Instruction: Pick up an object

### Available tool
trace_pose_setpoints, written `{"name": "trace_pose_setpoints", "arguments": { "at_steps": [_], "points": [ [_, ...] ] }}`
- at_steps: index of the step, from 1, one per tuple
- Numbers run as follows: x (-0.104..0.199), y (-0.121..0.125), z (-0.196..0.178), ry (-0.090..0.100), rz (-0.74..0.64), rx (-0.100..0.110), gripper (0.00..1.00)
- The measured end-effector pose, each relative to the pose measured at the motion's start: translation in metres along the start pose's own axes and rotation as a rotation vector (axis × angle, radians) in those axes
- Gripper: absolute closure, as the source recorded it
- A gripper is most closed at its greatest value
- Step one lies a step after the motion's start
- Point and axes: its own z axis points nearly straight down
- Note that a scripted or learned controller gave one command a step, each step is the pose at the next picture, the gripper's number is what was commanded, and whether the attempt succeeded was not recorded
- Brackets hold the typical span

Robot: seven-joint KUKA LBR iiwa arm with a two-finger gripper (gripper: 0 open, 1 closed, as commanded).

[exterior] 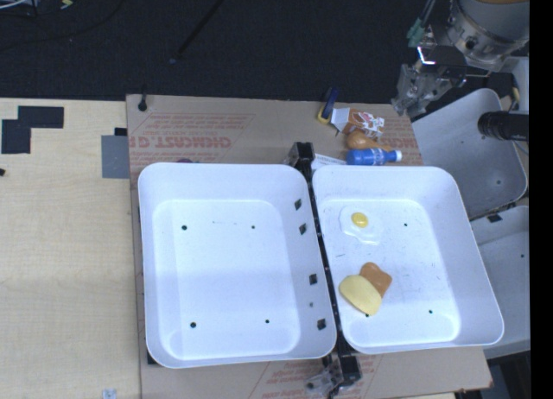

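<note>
The right bin (449, 190) holds a fried egg toy (359, 223) near its upper middle. Lower down lie a yellow lemon-shaped piece (359, 294) and a brown piece (377, 278), touching each other. My gripper (420, 95) hangs high above the bench, beyond the right bin's far right corner, well away from these objects. Nothing shows between its fingers.
The left bin (155, 207) stands beside the right one, joined by a black divider (311, 233). Behind the right bin, on the cardboard, lie a blue bottle (373, 157), a brown and red toy (361, 131) and a blue-yellow item (327, 105).
</note>
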Motion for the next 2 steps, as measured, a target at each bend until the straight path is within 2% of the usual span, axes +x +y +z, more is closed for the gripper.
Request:
{"name": "trace_pose_setpoints", "arguments": {
  "at_steps": [1, 2],
  "points": [
    [-0.007, -0.001, -0.122, -0.001, -0.001, -0.006, 1.00],
    [0.165, -0.002, -0.065, 0.005, -0.014, 0.015, 1.00]
  ]
}}
